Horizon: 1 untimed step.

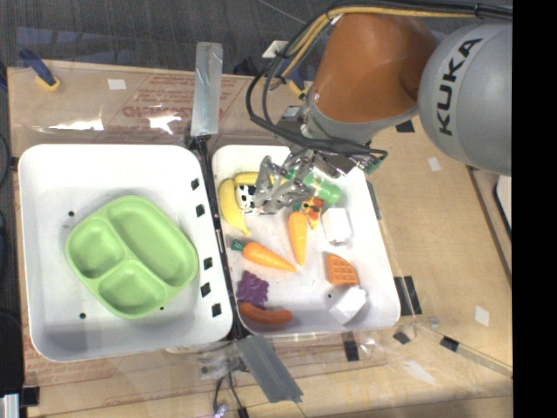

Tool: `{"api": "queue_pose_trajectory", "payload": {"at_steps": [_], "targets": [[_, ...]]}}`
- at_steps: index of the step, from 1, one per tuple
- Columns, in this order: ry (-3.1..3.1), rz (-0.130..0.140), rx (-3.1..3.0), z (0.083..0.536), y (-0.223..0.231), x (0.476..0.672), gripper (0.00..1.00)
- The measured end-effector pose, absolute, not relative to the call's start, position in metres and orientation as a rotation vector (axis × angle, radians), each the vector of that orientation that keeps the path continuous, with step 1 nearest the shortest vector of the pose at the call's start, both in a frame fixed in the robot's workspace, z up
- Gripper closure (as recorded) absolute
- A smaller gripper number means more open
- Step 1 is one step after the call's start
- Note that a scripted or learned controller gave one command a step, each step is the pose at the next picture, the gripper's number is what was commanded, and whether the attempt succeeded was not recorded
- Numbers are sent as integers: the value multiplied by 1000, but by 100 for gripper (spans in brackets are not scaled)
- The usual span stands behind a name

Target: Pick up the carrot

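Observation:
Two carrots lie in the right bin (383, 268). One carrot (298, 236) stands lengthwise near the middle, its tip toward the front. The other carrot (267, 256) lies crosswise just left of it, with a green stub at its left end. My gripper (277, 190) hangs over the back of the right bin, just above and behind the upright carrot's top. Its metal fingers (265, 184) appear spread apart, with nothing between them. The orange wrist band and cables cover the bin's back edge.
A banana (231, 204) lies left of the gripper. Also in the right bin are a white block (337, 225), a waffle piece (342, 270), a white cube (350, 304), purple grapes (253, 287) and a sausage (265, 317). The left bin holds a green divided plate (130, 255).

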<state>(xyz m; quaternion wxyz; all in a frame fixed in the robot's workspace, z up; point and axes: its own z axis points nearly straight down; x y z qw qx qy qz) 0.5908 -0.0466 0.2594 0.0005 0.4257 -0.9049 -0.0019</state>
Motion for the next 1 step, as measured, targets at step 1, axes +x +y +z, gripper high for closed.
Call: {"api": "queue_pose_trajectory", "payload": {"at_steps": [1], "targets": [[-2680, 0, 1640, 283, -75, 528, 100]]}}
